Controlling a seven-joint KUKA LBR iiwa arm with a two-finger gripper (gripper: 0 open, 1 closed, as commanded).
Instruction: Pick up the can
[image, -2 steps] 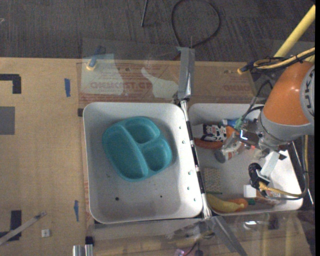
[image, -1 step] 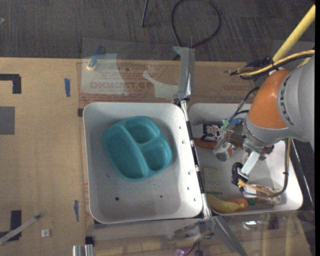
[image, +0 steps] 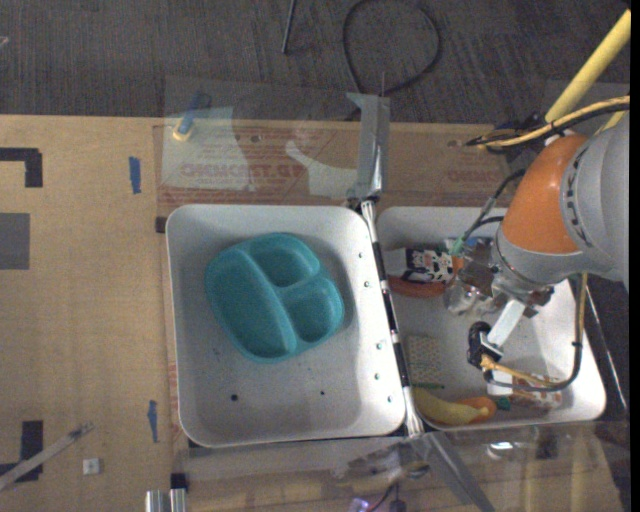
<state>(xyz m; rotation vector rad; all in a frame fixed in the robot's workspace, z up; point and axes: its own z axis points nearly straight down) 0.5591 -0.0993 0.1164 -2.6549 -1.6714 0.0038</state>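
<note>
A small container with a black-and-white print (image: 428, 263), which may be the can, lies near the far left of the right bin (image: 560, 400). An orange curved item (image: 415, 288) lies just in front of it. My gripper (image: 462, 296) hangs low over the bin, just right of that container and close to it. From this angle I cannot tell whether they touch. The grey arm with its orange band (image: 545, 215) comes in from the right and covers the bin's far right part.
A yellow banana with an orange end (image: 455, 408) lies at the right bin's near edge, with a tan mesh-patterned piece (image: 426, 352) beside it. A teal divided plate (image: 275, 295) sits in the left bin (image: 200, 400). A metal divider (image: 385, 300) separates the bins.
</note>
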